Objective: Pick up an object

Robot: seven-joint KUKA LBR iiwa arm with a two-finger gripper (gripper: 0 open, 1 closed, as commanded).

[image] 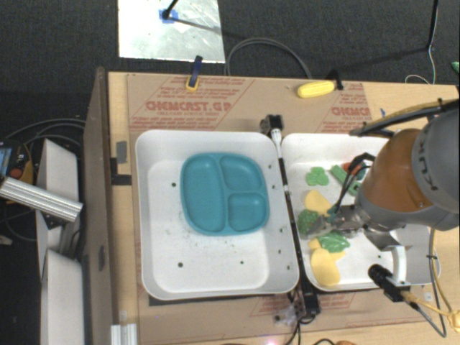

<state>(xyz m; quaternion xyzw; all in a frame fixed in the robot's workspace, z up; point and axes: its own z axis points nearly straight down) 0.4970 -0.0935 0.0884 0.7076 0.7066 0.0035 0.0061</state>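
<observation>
Cardboard-topped bench (215, 95), dark carpet (50, 42)

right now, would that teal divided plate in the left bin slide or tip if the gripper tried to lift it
The teal divided plate looks rigid, probably moulded plastic, so it should not flop. It lies flat and low on the left bin, so tipping seems unlikely, but a push would probably slide it. Its smooth, wide rim may slip from the gripper.

Bins (162, 192): looking like smooth white plastic, slightly glossy.
Teal tray (223, 192): appearing as matt plastic.
Worktop (215, 103): showing printed brown cardboard.
Foil sheet (169, 20): gleaming, wrinkled.
</observation>
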